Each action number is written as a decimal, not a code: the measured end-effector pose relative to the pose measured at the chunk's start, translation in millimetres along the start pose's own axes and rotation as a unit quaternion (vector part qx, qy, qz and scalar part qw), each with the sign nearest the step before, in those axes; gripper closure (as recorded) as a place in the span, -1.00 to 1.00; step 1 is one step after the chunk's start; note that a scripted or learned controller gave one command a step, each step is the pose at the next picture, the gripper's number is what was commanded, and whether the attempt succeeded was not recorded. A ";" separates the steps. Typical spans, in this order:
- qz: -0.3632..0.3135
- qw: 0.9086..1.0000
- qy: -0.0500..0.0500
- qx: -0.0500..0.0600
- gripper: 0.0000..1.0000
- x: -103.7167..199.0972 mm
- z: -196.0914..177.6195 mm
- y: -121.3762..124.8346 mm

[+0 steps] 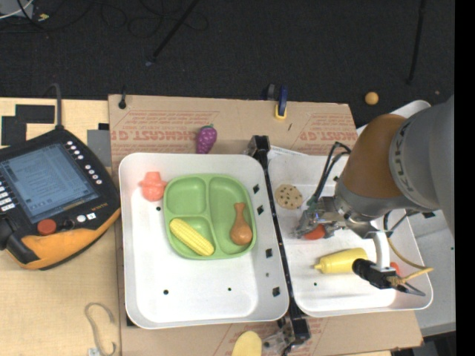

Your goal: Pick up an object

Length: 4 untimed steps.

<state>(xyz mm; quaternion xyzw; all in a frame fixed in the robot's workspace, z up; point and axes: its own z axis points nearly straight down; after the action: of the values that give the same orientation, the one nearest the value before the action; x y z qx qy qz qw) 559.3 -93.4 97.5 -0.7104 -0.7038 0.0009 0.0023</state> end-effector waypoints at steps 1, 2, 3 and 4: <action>0.000 1.000 -0.001 -0.002 1.00 -5.0 -42.3 0.0; 0.001 1.000 -0.001 -0.003 1.00 -8.1 -88.4 -7.9; -0.005 1.000 -0.001 -0.003 1.00 -9.1 -132.1 -7.7; -0.005 1.000 -0.001 -0.003 1.00 7.4 -124.1 45.6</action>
<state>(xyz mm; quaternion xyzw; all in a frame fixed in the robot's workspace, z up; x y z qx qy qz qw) 605.6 -86.7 221.4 -0.7067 -0.7075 -0.0005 0.0000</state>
